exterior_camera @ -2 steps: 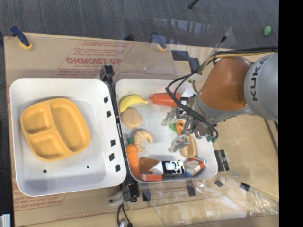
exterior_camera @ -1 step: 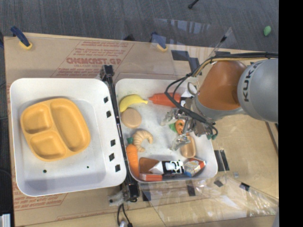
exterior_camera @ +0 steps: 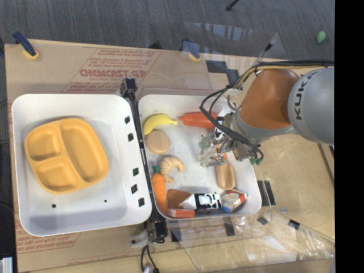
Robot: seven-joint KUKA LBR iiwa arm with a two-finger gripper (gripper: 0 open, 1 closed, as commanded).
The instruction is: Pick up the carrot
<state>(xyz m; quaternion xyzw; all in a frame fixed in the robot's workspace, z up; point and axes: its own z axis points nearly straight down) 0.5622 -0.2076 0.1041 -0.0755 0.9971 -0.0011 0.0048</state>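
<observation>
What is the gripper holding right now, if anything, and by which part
Nothing that can be seen. The gripper hovers over the right bin, with the carrot lying apart near the bin's left wall.

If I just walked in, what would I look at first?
Probably the big grey arm with its shiny orange band, leaning over the right bin full of toy food like a banana and a carrot. Next, the yellow divided tray lying alone in the left bin.
</observation>
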